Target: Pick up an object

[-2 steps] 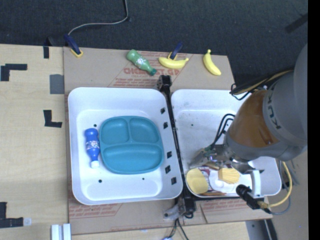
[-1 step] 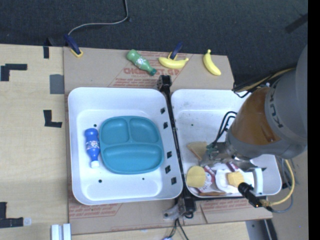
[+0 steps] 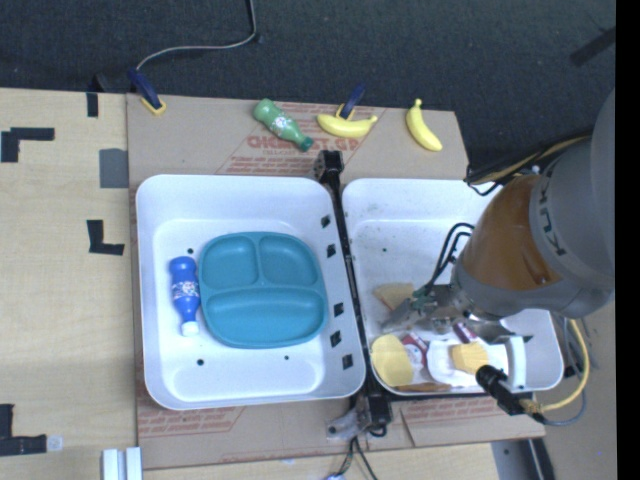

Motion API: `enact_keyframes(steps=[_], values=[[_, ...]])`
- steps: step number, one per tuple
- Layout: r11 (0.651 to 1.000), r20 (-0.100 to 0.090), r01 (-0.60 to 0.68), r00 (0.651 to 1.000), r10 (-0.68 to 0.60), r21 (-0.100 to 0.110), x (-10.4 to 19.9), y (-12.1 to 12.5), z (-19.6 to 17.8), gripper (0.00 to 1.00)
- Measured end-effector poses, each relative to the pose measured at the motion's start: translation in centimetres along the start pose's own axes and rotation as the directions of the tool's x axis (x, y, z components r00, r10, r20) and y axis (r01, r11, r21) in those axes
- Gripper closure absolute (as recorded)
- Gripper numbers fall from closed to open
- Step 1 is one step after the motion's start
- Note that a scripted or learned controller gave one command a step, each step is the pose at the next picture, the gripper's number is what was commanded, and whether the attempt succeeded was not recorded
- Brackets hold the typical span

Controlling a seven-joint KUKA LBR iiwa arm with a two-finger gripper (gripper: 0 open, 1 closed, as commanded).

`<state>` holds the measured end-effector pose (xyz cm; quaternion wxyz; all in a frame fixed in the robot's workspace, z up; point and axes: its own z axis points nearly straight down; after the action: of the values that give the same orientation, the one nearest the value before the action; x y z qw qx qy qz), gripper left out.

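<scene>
While arm point(image 3: 540, 238) hangs over right bin point(image 3: 400, 203) | fingers' state unclear | dark carpet point(image 3: 420, 28) beyond bench point(image 3: 60, 268)

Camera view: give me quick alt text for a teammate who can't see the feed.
The grey arm reaches from the right over the right bin, its tool low above a clutter of small yellow and white items. The left bin holds a blue divided plate with a blue bottle beside it. Two bananas and a green bottle lie beyond the bins.

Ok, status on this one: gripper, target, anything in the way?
Gripper low in right bin, above small items. Nothing seen between its fingers. Yellow piece close by; arm hides part of bin.
</scene>
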<state>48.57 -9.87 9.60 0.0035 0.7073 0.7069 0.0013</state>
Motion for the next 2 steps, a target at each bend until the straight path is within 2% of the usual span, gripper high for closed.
enact_keyframes(steps=[1,2], values=[[1.0,-0.003,0.001,1.0,-0.001,0.006,-0.11,2.95,1.04,0.0],[1.0,0.0,0.0,1.0,0.0,0.0,0.24,2.02,0.97,0.0]])
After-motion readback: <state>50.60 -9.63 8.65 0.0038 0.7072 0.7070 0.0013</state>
